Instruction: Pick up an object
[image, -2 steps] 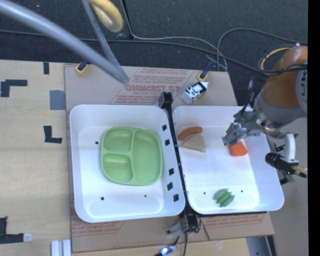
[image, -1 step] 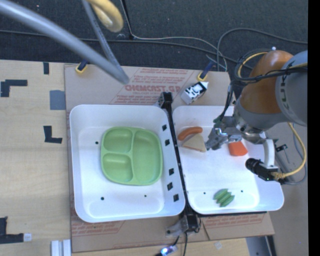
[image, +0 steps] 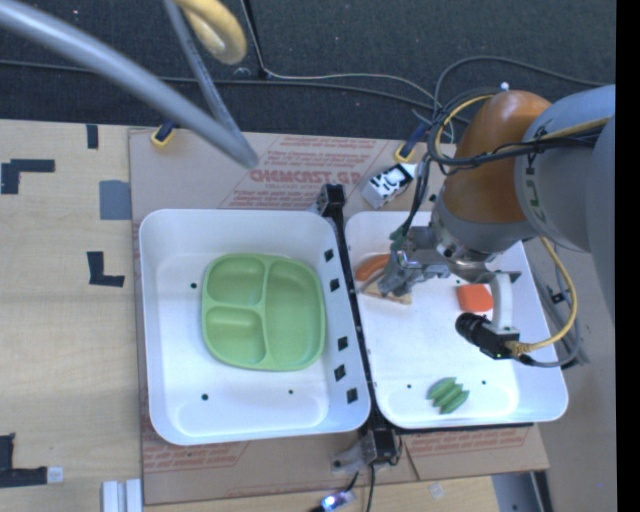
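The claw (image: 400, 277) is reaching down into the right bin (image: 540, 400), near its upper left corner, and is hanging directly over a tan and orange object (image: 375, 272) lying against the divider. Whether the claw is released or clenched cannot be told (the wrist is covering it). Nothing is visibly lifted, so the pick is judged as not yet done: closing on the object and raising it are remaining. Elsewhere in the same bin, an orange block (image: 475, 297) and a green ridged piece (image: 447, 393) are lying untouched. The left bin (image: 160, 400) is holding a green divided plate (image: 264, 311).
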